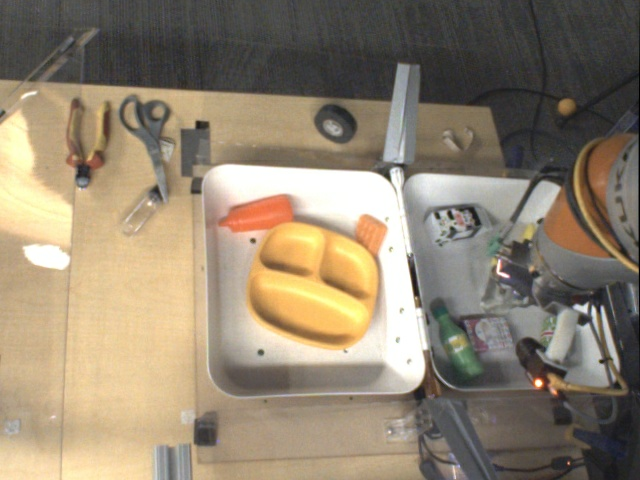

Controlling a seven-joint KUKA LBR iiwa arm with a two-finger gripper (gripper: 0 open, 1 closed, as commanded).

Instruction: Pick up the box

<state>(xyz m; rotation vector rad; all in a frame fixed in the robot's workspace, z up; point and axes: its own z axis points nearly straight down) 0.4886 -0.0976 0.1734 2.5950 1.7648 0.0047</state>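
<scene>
1. The box point(456, 222) is small, with black and white print and small coloured marks.
2. It lies flat, a little tilted, in the upper left part of the right bin point(470, 190), right of the frame's middle.

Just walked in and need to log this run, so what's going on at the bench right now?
A grey arm with an orange band reaches in from the right over the right bin; its gripper hangs low inside that bin. The bin holds a small black-and-white box, a green bottle and a flat pinkish packet. The box lies apart from the gripper, near the bin's far edge, not yet lifted. The left bin holds a yellow divided tray upside down and two orange pieces.
</scene>
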